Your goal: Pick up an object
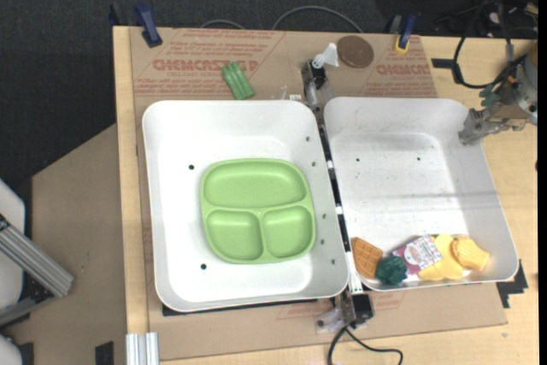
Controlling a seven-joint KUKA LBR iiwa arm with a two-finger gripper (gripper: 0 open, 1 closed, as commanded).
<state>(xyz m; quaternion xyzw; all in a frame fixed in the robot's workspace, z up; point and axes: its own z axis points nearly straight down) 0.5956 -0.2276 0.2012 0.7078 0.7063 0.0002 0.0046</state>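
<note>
"CHEMCAST" printed red on cardboard (205, 64) behind bins – gripper (491, 117) at right bin (410, 175) rim, finger state unclear – toys (423, 256) at near edge

Two white bins, the left bin (162, 184) plain and the right bin (402, 175) finely speckled with dark flecks. A pale green divided plate (256, 209) in three compartments. Small items: a tan waffle-patterned piece (367, 256), a dark teal-green lump (392, 270), a pink-and-white packet (420, 252), and yellow pieces (457, 259). A brown cardboard sheet (197, 55) with red lettering covers the light wood tabletop (94, 209); blue clamps (149, 23) at its edge; a green object (238, 81) on the cardboard.
</note>
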